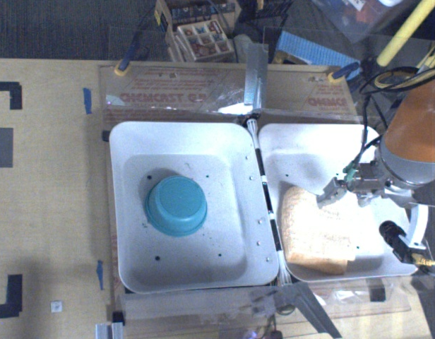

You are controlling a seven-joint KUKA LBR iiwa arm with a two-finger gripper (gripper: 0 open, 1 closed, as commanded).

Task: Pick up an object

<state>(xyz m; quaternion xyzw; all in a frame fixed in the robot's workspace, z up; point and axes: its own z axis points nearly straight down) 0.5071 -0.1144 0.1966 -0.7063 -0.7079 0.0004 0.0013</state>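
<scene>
the gripper hangs over the right bin, above the tan sponge; its fingers are blurred, so its opening i cannot tell. blue bowl sits in the left bin.

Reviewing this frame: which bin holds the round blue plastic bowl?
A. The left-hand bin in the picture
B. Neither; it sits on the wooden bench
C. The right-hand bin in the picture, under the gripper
A: the round blue plastic bowl rests upside down in the left-hand white bin, while the gripper hangs over the tan sponge-like block in the right-hand white bin.
</scene>
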